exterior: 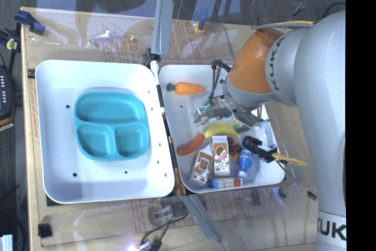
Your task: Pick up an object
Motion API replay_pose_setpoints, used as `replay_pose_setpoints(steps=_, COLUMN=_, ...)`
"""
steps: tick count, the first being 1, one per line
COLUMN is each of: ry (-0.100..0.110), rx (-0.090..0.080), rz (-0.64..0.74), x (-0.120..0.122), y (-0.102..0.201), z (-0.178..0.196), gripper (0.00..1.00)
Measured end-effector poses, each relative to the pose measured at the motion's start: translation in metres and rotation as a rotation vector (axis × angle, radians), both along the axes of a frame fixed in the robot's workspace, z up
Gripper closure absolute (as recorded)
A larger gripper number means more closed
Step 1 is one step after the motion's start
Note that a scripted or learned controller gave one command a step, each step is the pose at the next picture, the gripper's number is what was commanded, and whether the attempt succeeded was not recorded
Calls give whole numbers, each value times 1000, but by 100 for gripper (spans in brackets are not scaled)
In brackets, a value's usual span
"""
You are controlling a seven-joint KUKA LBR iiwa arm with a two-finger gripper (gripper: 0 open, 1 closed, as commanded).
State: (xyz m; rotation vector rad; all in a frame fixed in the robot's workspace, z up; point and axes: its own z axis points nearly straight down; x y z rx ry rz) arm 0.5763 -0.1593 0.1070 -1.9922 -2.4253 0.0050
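My gripper point(207, 114) reaches down into the right bin point(176, 126), just left of and above a yellow banana point(222, 129). An orange carrot point(187, 89) lies at the bin's far side, up and left of the gripper. A reddish sausage point(190, 144) lies below it near the left wall. Two small cartons point(221, 156) point(201, 166) stand at the bin's near side, with a blue bottle point(244, 163) to their right. The wrist hides the space under the gripper.
The left bin point(53, 161) holds a blue divided tray point(113, 125). A flat box point(226, 183) lies along the right bin's front wall. The arm's grey body and orange band point(252, 67) cover the right bin's right side.
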Motion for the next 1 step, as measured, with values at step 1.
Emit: replay_pose_setpoints(steps=1, ry=0, rx=0, rz=0, x=0, y=0, z=0, gripper=0)
